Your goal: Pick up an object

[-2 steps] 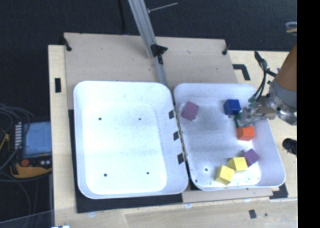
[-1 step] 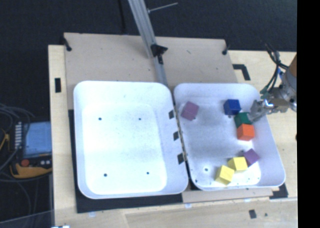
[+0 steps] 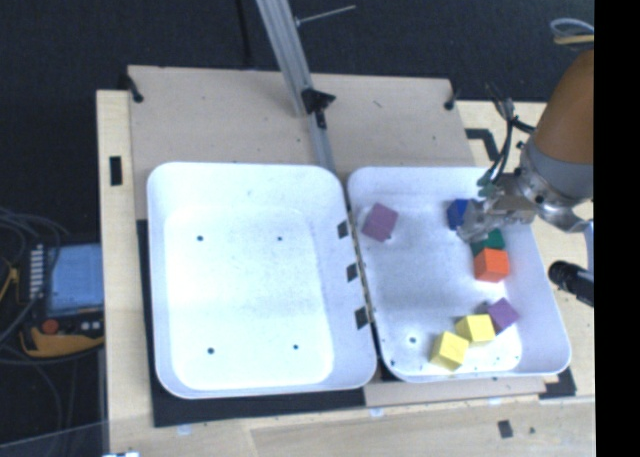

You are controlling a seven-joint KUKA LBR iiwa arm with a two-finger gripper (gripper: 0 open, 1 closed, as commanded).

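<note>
The gripper (image 3: 484, 221) hangs low in the right bin (image 3: 410, 275) — whether its jaws are spread or pinching anything, I cannot tell. Just left of it sits a blue block (image 3: 458, 212); a green block (image 3: 489, 241) peeks out beneath it, touching an orange cube (image 3: 491, 265) — a mauve block (image 3: 379, 221) lies well left.

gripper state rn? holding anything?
Gripper: cannot be told. It sits low in the right bin, between the blue block and green block.
</note>
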